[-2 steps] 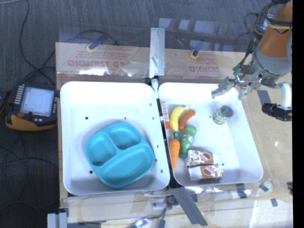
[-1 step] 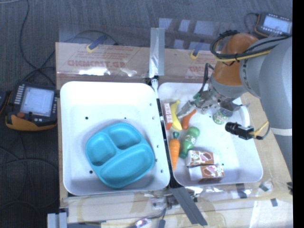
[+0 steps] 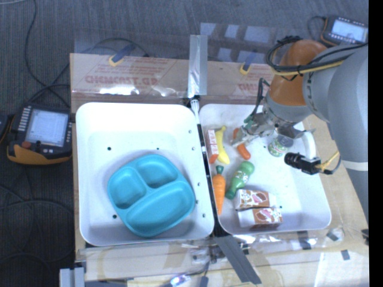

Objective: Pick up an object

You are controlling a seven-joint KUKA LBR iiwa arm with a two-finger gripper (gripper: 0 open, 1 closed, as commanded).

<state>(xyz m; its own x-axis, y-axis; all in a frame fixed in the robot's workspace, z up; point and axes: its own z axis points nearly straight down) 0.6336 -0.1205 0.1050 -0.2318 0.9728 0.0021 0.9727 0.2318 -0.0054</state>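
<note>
The two-finger gripper (image 3: 254, 127) hangs low in the right white bin (image 3: 311, 217), upper centre-right of frame; its opening cannot be judged. Just below it lies a small orange plastic toy carrot piece (image 3: 243, 152), probably light, rigid and slick: best pinched across its middle.

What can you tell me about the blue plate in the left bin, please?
The plate is light blue, smooth like plastic, with rounded corners and three compartments: two smaller toward the far side, one long one nearer. It lies flat and upright on the floor of the left bin, turned at a slant, near the front right. Nothing lies in it.
</note>
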